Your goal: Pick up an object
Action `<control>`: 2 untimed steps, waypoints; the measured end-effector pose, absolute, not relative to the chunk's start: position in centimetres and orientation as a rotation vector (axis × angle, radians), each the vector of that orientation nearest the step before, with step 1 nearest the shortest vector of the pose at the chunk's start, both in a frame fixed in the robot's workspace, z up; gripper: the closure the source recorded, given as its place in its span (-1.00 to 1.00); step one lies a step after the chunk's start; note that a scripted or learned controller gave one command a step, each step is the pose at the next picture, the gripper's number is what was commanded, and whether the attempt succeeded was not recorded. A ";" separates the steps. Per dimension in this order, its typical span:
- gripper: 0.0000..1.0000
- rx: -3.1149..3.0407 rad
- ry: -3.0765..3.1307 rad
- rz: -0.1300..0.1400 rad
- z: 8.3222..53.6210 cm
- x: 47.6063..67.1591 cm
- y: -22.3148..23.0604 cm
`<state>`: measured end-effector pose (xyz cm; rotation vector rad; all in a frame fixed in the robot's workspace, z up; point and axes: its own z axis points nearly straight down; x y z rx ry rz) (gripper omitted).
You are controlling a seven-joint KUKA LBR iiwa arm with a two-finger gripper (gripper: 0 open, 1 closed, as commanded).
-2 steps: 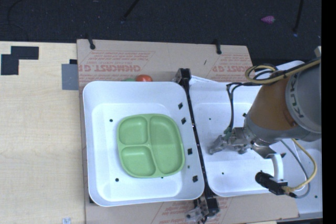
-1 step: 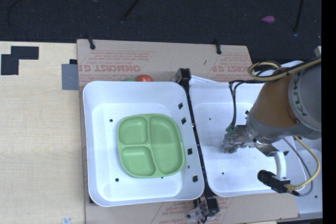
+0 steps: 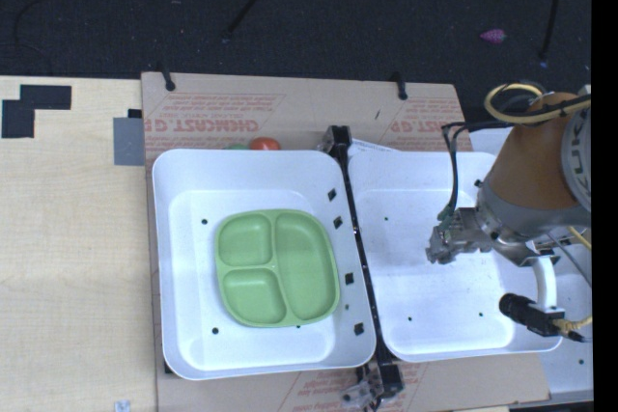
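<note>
A light green divided plate (image 3: 277, 267) with three compartments lies flat in the left bin (image 3: 183, 188). A small red and green thing (image 3: 261, 145) peeks out just behind the far rim of the left bin. My gripper (image 3: 442, 246) hangs low over the right bin (image 3: 406, 188), a bit right of its middle, with bare white floor beneath it. The grey arm with its orange band reaches in from the right edge. Nothing shows at the gripper's tip.
A black divider bar (image 3: 352, 246) runs between the two bins. Brown cardboard (image 3: 270, 116) lies under and behind them. Pale wooden bench (image 3: 68, 256) spreads to the left.
</note>
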<state>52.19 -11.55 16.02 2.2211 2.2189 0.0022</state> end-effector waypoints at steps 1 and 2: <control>1.00 2.220 2.220 0.003 21.3 52.3 -11.6; 1.00 2.219 2.229 0.000 21.3 52.9 -6.5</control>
